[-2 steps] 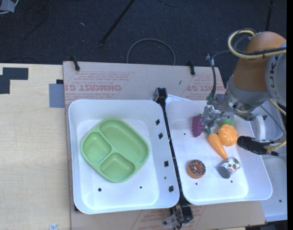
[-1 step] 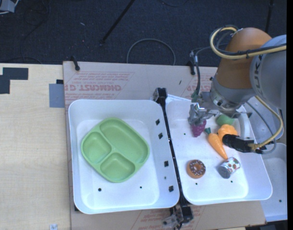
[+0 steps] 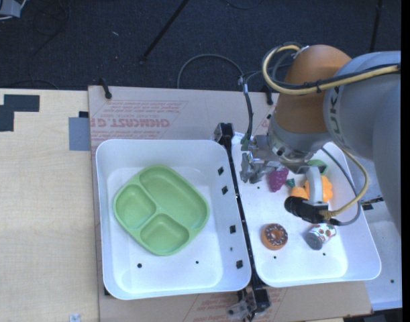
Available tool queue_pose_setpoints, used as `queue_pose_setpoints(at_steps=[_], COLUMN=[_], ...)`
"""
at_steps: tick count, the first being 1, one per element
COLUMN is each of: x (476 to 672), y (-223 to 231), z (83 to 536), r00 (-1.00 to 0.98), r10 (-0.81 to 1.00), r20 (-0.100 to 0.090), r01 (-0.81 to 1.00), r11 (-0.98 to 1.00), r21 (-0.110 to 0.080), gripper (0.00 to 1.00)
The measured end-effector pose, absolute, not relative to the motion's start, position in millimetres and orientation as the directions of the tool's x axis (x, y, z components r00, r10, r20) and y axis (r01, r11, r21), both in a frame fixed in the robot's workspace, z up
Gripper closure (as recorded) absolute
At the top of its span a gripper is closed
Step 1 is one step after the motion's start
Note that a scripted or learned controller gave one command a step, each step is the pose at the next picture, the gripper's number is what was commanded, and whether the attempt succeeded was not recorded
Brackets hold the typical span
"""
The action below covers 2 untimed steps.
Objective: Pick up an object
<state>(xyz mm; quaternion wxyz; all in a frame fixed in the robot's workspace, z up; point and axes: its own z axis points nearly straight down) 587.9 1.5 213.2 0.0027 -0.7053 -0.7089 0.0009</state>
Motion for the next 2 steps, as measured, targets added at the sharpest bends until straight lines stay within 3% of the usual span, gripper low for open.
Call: queue_pose_setpoints(at_steps=[1,2], x=[576.9,581.4], y=[48,110], z=[213,221], r00=[-0.004,-0.005], r10=[1.0,1.0], r20=[0.002,0.002], r01=[1.0,1.0], r11=[0.004,0.005], r21=[-0.005,-0.002], gripper=[1.0,1.0])
